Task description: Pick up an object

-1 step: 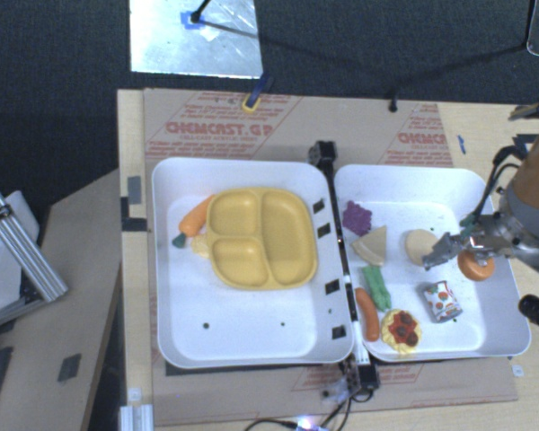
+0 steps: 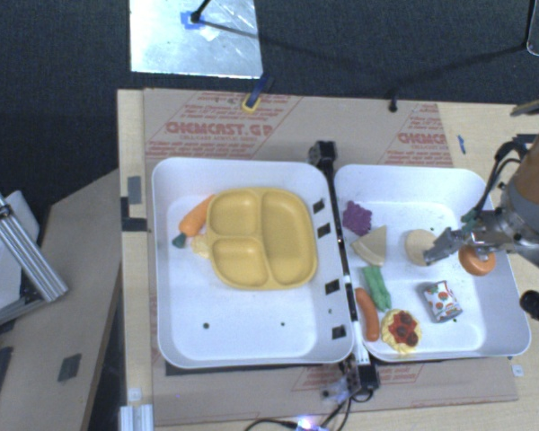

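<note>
The pincer [image 2: 440, 246] is low in the right bin [image 2: 499, 335], coming in from the right side. Its tip is just beside a beige round piece [image 2: 418, 242] and an orange piece [image 2: 477, 260] lies under the wrist. I cannot tell if the pincer is open or closed, because the dark metal parts hide each other at this angle.

The nearest thing to take seems to be the beige piece. To do the step well, I think the arm should center over that piece, go straight down, and close only when the piece is between the two sides. It should lift slowly, since round toy food can slip out. The tan wedge [image 2: 372, 245] is close on the left, so a push sideways could move it.

In the right bin I count eight things: one purple grape [image 2: 357, 215], one wedge, one beige piece, one orange piece, one green bean [image 2: 375, 286], one sausage [image 2: 367, 313], one spaghetti plate [image 2: 402, 329] and one small packet [image 2: 441, 301].

In the left bin [image 2: 189, 330] there is one yellow tray [image 2: 256, 238] with three parts and one carrot [image 2: 194, 217] touching its left edge.
</note>
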### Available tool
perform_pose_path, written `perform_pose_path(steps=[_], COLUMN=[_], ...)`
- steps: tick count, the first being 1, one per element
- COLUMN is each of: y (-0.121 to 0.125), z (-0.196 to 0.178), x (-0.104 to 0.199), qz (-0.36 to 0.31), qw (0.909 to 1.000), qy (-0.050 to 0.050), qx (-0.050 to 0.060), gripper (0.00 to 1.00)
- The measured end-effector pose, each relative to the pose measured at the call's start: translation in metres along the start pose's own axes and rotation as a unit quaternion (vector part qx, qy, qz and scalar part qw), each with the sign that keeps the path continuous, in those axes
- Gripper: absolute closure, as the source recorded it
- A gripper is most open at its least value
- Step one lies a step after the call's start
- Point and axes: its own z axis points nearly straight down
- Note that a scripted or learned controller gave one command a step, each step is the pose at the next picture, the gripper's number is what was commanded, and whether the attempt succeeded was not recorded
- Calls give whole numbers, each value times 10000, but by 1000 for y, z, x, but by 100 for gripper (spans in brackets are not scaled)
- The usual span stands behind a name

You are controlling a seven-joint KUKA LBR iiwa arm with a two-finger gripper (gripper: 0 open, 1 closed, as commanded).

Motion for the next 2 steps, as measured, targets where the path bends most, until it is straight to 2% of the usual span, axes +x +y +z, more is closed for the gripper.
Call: perform_pose_path(steps=[1, 2], y=[-1, 9], z=[47, 99], x=[10, 3], qz=[4, 22], qw=[10000, 9999], qy=[9, -78], qx=[25, -104], gripper=[0, 0])
